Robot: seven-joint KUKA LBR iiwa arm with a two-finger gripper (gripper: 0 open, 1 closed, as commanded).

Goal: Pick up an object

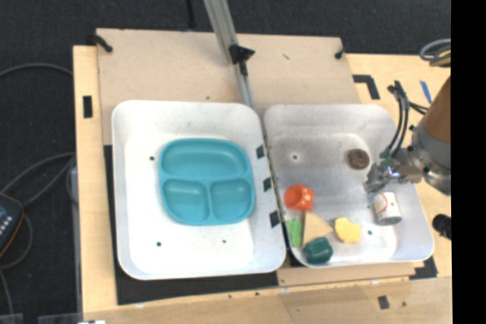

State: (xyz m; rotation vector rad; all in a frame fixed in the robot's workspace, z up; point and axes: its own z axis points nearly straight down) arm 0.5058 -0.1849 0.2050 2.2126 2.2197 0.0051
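Presently catalogued, largest to smallest.

Table (197, 64): tan board bearing two white bins side by side.

Left bin (137, 133): holds a teal divided plate (205, 180) at its centre.

Right bin (319, 133): holds all the loose pieces, crowded toward 6 o'clock; likely source of the pick.

Arm (437, 140): enters at 3 o'clock of the right bin.

Pincer (382, 180): low over the bin near its 3 o'clock wall; opening cannot be told, nothing visibly between it.

White can (386, 209): lying on its side just below the pincer, at 4 o'clock; probable target. Risk: a round body may roll or be shoved against the wall.

Yellow wedge (315, 227), orange piece (298, 198), yellow piece (348, 230), green piece (318, 250): clustered at 6 o'clock; risk of a double catch.

Brown disc (358, 158): flat, at 1 o'clock; hard to pinch.
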